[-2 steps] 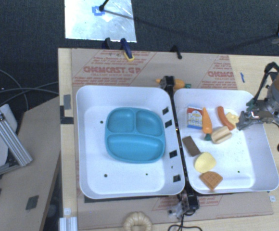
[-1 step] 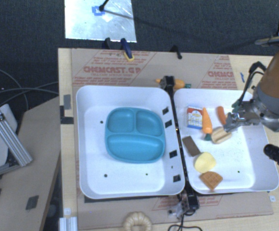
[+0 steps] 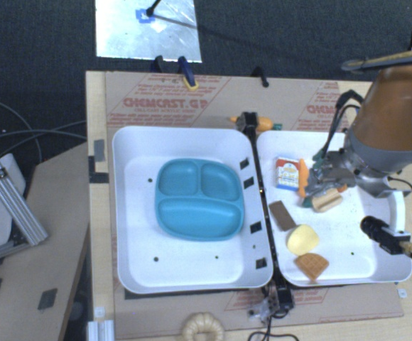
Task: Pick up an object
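The gripper hangs low over the right bin, near the middle of that bin's floor, and a tan, roll-shaped object lies right at its tip; whether the fingers are clamped on it or merely resting beside it cannot be told from this slant. Just left of the gripper an orange carrot-like stick stands on end against a small white carton with a red-and-blue printed face, its lettering too small to read. Toward the bin's near edge lie a brown rectangular bar, close to the wall shared with the left bin, a pale yellow rounded piece just beyond it, and a tan waffle-textured piece nearest the front rim. The left bin carries a blue divided plate at its centre. The brown board under both bins bears red repeated print reading "CHEMCAST GP" along its far edge.
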You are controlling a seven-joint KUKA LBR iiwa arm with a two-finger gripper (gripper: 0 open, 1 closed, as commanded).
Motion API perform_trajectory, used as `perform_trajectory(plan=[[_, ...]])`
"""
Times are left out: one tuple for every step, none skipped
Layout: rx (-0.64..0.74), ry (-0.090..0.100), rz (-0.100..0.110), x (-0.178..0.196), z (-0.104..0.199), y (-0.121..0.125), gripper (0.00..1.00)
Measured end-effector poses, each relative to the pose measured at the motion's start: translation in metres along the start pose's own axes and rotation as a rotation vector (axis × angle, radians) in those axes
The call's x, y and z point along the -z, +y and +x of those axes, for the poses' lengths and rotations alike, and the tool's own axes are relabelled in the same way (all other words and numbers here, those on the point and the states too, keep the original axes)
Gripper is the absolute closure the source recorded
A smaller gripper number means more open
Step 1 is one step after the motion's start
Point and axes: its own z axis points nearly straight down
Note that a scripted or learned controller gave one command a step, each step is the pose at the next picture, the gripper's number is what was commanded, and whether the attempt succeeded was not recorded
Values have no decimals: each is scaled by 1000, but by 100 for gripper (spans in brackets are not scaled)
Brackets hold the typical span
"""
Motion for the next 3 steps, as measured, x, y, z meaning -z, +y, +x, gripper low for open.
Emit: perform_trajectory(plan=[[-2,0,2,-19,54,-13,100],[-1,0,0,-8,99,-23,100],[-11,-2,0,-8,88,-18,100]])
